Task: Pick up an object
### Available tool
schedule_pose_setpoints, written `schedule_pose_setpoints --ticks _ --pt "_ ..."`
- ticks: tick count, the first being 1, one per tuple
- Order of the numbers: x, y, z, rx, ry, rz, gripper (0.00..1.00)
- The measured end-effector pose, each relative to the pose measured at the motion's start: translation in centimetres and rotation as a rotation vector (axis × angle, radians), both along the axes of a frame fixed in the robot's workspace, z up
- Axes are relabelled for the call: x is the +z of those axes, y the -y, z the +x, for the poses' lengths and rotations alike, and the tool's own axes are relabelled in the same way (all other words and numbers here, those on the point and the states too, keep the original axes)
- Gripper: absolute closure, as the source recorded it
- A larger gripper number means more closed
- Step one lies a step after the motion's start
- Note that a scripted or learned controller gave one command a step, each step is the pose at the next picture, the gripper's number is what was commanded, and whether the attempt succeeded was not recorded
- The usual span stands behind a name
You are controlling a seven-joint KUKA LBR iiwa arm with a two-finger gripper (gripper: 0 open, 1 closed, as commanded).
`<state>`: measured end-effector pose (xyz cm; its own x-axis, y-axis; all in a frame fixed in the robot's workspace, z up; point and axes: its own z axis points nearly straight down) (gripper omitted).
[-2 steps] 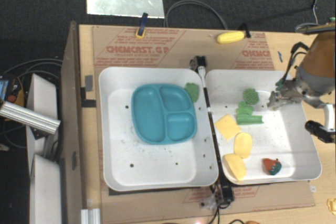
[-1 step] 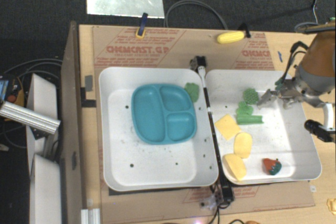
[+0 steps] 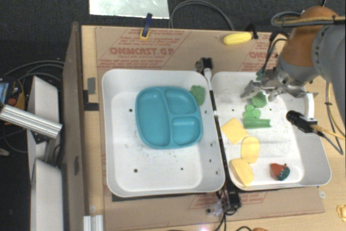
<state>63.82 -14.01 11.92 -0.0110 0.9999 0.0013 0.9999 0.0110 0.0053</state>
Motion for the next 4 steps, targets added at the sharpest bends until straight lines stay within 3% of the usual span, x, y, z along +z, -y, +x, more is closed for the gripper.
schedule_pose_setpoints --ticks 1,2,3,4 --pt "-3.6 0.3 -0.5 -0.008 -0.006 -0.002 0.00" --pt "1.6 0.8 -6.4 -0.012 -0.005 -0.002 0.00" --pt "-3.5 1.5 -6.6 -0.012 -0.002 0.000 0.00" --pt "-2.1 3.4 -15.0 -0.015 -0.010 -0.001 0.00"
